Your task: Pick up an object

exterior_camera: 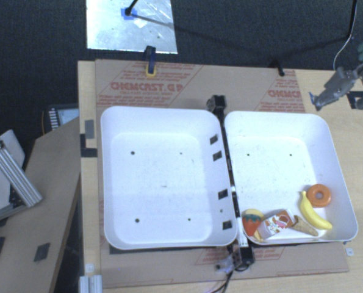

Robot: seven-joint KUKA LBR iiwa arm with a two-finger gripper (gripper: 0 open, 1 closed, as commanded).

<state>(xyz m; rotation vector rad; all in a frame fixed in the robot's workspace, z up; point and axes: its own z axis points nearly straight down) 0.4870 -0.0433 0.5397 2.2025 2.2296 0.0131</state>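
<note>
The right white bin (279, 139) holds a small cluster of objects in its near right corner. A yellow banana (312, 213) lies there beside an orange ring (319, 195). To their left sit a red and orange fruit (252, 221), a white and red packet (276, 223) and a small brown piece (304, 226). My gripper (343, 92) hangs above the bench beyond the far right corner of that bin, well away from the objects and with nothing in it. The left white bin (157, 176) sits beside the right one.
Both bins rest on a brown cardboard sheet (187, 81). A shiny metal plate (131, 17) lies behind the bench at the top left. A yellow clamp (150, 63) grips the cardboard's far edge. An aluminium rail (10, 170) leans at the left. Black clips line the seam between the bins.
</note>
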